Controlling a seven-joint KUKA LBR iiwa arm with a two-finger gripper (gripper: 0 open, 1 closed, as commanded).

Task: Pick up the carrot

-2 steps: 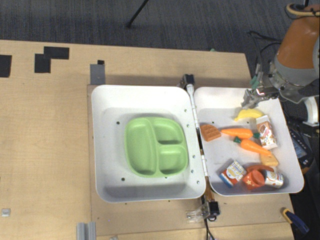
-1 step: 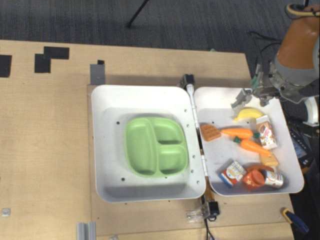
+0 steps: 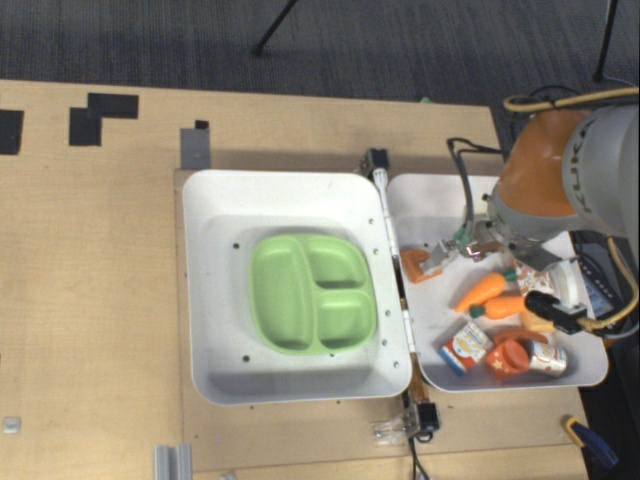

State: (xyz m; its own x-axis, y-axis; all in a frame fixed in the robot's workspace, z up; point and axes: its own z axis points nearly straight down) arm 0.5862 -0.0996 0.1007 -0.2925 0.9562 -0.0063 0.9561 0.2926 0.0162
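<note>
No readable text anywhere. The small carton (image 3: 466, 347) in the right bin (image 3: 430, 368) has red, white and blue print, too blurred to read. The can (image 3: 548, 360) beside it has a pale label, lettering too small to tell. The packet (image 3: 566, 284) at the bin's right side shows some print, also illegible. No numbers, brands or signs legible on the bench (image 3: 90, 298) or the arm (image 3: 560, 168).
</note>
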